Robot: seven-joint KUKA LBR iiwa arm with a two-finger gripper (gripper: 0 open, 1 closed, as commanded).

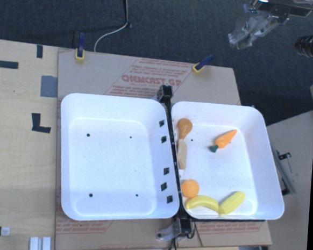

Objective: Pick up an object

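Camera view: end effector hangs high past the far edge of the desk, blurred; cannot tell its state. All objects lie well below and nearer than it, in the right bin: carrot, orange, banana, corn. Risk: the last three crowd the near rim, so a descent may strike the wall or nudge neighbours.

Right bin holds all: carrot mid-far, tilted; pear and pale piece along left wall; orange, banana, corn clustered near edge.
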